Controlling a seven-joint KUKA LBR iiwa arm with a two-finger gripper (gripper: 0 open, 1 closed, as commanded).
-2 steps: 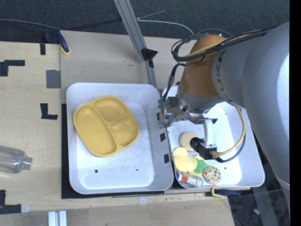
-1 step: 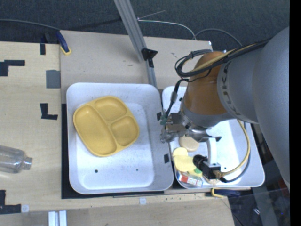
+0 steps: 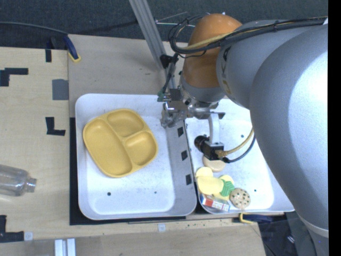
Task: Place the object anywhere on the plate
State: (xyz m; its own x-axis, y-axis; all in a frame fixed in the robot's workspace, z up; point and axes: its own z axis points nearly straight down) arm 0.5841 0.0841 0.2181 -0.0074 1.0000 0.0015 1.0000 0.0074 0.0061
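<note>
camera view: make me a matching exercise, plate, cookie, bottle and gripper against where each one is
Things
1 plate
2 cookie
3 bottle
4 gripper

Places
a lying on the bench, outside the bins
b in the view's left bin
c over the wall between the bins
d in the view's right bin, near its front edge

Pairs: 1-b, 2-d, 3-a, 4-c

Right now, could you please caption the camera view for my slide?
End effector over the shared wall; yellow plate in the view-left white bin, small items heaped in the view-right bin.
</note>
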